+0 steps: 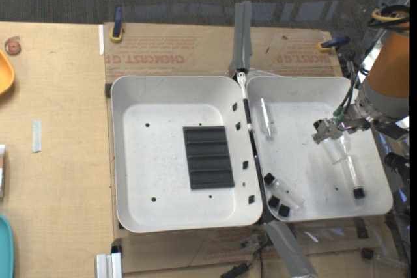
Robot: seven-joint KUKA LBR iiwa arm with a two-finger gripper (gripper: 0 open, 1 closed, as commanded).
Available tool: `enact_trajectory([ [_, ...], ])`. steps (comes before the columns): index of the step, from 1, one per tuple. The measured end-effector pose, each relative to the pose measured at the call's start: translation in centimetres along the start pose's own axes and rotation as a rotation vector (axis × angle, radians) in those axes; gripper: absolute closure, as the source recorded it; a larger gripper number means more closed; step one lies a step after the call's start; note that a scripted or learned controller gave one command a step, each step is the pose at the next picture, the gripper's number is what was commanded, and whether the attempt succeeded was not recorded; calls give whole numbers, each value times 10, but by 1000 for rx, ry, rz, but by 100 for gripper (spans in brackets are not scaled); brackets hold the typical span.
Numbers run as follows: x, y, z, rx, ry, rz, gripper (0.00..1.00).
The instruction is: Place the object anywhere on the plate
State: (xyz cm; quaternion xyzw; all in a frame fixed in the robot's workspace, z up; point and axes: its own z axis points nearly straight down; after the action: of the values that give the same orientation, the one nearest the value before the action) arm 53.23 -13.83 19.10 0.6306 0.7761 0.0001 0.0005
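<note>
On the worktop (58, 205), the left bin (130, 101) carries a dark ribbed plate (208, 157). The right bin (306, 101) holds several clear tubes: one (266, 117) by the divider, upright in view, and another (348, 171) slanting under the tool (324, 133), whose grip state cannot be told.

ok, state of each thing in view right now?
black ridged plate: flat in left bin, nothing on it
clear tube: lying in right bin, near divider
clear tubes with black caps: lying at right bin's front-left corner
clear tube: lying just below gripper
</note>
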Motion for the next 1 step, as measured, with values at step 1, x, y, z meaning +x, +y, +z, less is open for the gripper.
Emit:
enact_trajectory([
  [1, 55, 74, 1, 3, 0, -67, 100],
])
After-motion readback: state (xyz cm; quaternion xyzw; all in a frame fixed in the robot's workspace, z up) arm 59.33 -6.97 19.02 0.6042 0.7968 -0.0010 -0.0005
